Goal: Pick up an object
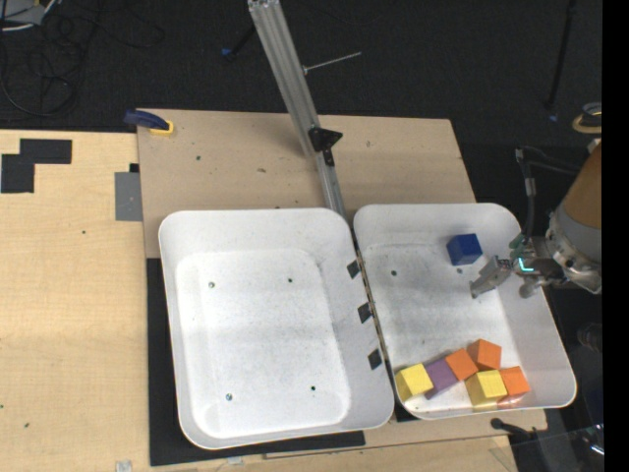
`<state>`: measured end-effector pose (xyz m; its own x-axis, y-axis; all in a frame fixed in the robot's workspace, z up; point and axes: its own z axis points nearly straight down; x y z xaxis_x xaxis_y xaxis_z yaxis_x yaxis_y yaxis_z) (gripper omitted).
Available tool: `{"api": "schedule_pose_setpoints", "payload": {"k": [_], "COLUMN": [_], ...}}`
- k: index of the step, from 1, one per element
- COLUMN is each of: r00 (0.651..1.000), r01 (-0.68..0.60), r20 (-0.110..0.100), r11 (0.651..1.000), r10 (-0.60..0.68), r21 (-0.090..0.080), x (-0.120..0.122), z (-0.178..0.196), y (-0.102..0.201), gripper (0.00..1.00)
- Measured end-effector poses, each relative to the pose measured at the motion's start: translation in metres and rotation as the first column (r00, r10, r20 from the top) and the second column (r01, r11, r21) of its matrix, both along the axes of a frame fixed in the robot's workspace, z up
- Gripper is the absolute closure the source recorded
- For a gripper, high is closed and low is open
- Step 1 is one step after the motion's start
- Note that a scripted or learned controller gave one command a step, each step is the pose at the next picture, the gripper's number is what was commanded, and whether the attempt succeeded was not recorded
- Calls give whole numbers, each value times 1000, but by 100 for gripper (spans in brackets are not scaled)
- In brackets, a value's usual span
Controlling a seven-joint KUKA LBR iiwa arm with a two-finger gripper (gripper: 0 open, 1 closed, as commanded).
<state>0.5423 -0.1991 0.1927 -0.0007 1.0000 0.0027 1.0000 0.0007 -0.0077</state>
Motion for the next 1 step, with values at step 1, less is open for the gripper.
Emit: {"api": "schedule_pose_setpoints", "payload": {"k": [1], "r00": [1000], "r01": [1], "r20": [5], "r11": [1000], "r10": [-1], "r21": [-1], "x": [1], "z": [2], "y": [0], "gripper": [0]}}
